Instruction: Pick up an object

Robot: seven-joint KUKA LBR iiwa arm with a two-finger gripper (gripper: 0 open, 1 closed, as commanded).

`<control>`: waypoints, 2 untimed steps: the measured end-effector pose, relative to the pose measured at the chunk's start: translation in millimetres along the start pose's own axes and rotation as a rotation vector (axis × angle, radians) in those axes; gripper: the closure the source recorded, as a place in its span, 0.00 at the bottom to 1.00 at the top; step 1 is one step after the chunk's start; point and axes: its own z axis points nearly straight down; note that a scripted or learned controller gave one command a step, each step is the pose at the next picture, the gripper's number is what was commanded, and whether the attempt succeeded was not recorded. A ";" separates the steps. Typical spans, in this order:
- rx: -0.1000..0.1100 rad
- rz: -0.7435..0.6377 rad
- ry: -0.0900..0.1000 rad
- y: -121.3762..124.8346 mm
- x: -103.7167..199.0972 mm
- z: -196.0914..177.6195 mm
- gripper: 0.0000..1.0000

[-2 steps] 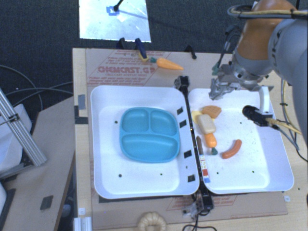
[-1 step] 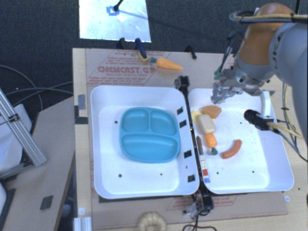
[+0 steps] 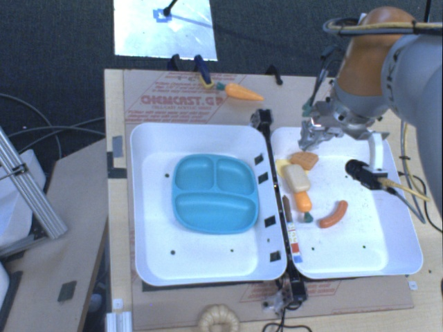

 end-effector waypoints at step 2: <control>-0.001 -0.001 0.002 -6.7 0.9 -18.3 1.00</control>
